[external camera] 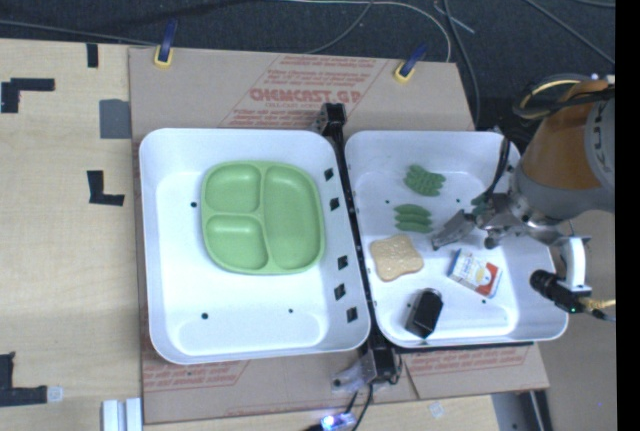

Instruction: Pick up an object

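Note:
The right bin (500, 144) holds several small objects. Two green pea pods lie toward its back, one (424, 181) behind the other (411, 216). A tan slice of toast (396, 258) lies at the bin's left middle, and a black object (424, 312) sits near the front. A small white packet with red and blue print (473, 272) lies right of the toast. My gripper (447, 236) hangs low over the bin's middle, between the front pea pod, the toast and the packet, with nothing seen in it.
The left bin (165, 249) holds a green divided plate (263, 217). A black divider (345, 219) runs between the bins. The arm's orange band (560, 154) rises over the right bin's right wall. Cables trail across the dark floor behind the bench.

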Robot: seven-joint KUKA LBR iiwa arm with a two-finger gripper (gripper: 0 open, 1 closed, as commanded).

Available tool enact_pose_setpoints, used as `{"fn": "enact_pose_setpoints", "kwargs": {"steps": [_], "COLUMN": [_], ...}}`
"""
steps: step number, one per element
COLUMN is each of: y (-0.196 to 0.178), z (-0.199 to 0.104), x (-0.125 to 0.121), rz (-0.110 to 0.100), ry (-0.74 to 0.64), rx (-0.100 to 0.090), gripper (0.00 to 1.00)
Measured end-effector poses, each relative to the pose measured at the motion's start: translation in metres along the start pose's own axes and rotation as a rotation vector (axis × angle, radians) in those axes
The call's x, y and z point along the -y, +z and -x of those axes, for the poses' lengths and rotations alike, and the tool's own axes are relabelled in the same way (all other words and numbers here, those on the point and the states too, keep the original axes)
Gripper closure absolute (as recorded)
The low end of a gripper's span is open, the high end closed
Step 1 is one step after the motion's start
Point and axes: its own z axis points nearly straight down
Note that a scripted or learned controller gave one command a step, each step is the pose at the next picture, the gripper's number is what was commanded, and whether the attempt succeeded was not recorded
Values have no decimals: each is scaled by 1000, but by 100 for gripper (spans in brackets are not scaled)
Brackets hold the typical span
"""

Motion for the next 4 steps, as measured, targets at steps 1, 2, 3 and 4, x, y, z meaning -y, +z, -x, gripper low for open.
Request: {"fn": "enact_pose_setpoints", "kwargs": {"steps": [1,2,3,4], "y": [-13,-67,-129,-182], "z": [-1,-3,-3,-4], "x": [-1,-12,-16,-17], "rz": [2,10,10,10], "ry": [-1,-1,-1,-1], "rx": [-1,1,2,2], "gripper": [100,100,100,100]}}
